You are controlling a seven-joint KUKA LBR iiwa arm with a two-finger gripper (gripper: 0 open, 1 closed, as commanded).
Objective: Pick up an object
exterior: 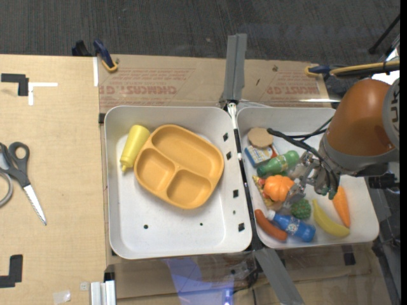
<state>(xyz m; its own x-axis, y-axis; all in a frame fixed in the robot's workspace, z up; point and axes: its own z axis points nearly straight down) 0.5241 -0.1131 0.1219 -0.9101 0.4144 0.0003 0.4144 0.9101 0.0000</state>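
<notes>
Cardboard-topped bench, two white bins; toys crowded the right bin (362,234), center-right of frame. Gripper (311,180) hovered over the orange ball (278,187) and broccoli (301,208), finger state unclear. Best to center on one toy before closing.

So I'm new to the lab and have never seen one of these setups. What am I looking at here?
One camera looks down at a slant on a bench with two white bins. The grey and orange shape at the right is a robot arm; its pincer hangs low over the right bin, among toy food: an orange fruit, a green bottle, a banana, a carrot. I can't tell whether it holds anything. The left bin has a yellow divided plate and a yellow bottle. Scissors lie on the bench.
</notes>
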